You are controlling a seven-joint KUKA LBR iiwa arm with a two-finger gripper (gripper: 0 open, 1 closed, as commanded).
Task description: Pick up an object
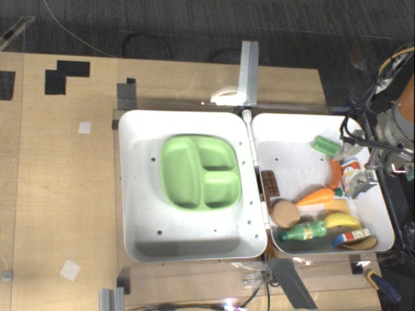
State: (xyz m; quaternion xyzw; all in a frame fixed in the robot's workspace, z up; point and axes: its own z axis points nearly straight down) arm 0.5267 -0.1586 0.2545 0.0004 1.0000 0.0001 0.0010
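Note:
The right white bin (292, 141) holds a cluster of toy foods. An orange carrot (316, 197) lies beside a yellow banana (342, 221), with a green bottle (305, 232) and a round brown cookie (284, 212) in front. A chocolate bar (270, 184) lies along the bin's left wall. A green piece (326, 146) and a red-orange piece (335, 171) sit further back. My gripper (358, 184) hangs low at the bin's right side, just right of the carrot and above the banana. I see nothing held in it.
The left white bin (139, 173) contains a green divided plate (200, 172). A blue and brown item (353, 240) rests in the right bin's front corner. The arm (395, 125) and its cables crowd the right edge. A metal post (249, 73) stands behind the bins.

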